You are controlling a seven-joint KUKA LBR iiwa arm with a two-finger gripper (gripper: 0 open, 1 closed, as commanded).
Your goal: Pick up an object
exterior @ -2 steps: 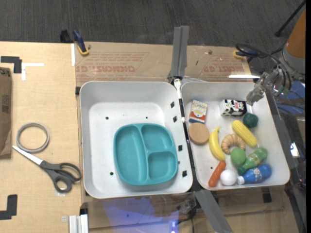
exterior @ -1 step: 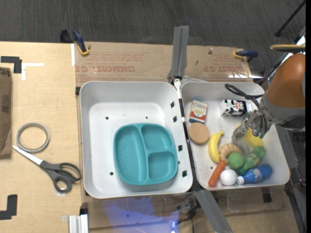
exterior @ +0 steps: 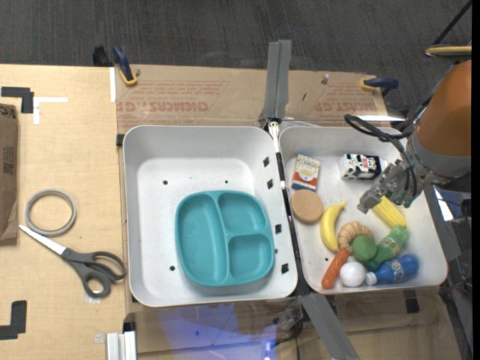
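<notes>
hand (exterior: 384,189): I see it over the corn (exterior: 390,212) — grip state unclear
left bin (exterior: 142,201): teal tray (exterior: 225,237)

Red print runs across the cardboard sheet (exterior: 247,96) at the far side, upside down from here; its letters are too blurred to read.

Arm (exterior: 450,118): rounded grey housing topped by a broad, glossy orange band.
Cables (exterior: 375,128): black, looping out from the wrist in thin arcs.
Tool (exterior: 387,187): grey metal, blocky and angular, with dark linkages and small greenish parts near the wrist.
</notes>
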